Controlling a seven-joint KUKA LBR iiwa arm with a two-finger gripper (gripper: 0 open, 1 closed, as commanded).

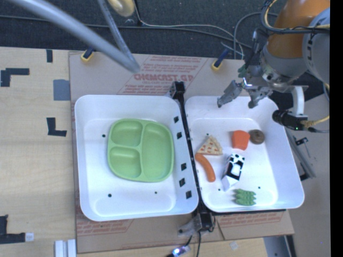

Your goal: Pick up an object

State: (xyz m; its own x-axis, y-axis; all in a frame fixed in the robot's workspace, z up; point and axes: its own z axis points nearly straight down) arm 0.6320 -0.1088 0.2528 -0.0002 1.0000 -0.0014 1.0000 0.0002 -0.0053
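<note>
Orange sausage (207, 167) lies diagonally, upper-left to lower-right; jaws (239, 98) spread wide, holding nothing.

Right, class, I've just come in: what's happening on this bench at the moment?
A grey robot arm with an orange band reaches in from the right, and its tool hangs open over the back edge of the right bin, holding nothing. That bin holds a pizza slice, a sausage, an orange block, a brown round piece, a black-and-white item and a green piece. The left bin holds a green divided plate. Nothing has been picked up yet.
</note>
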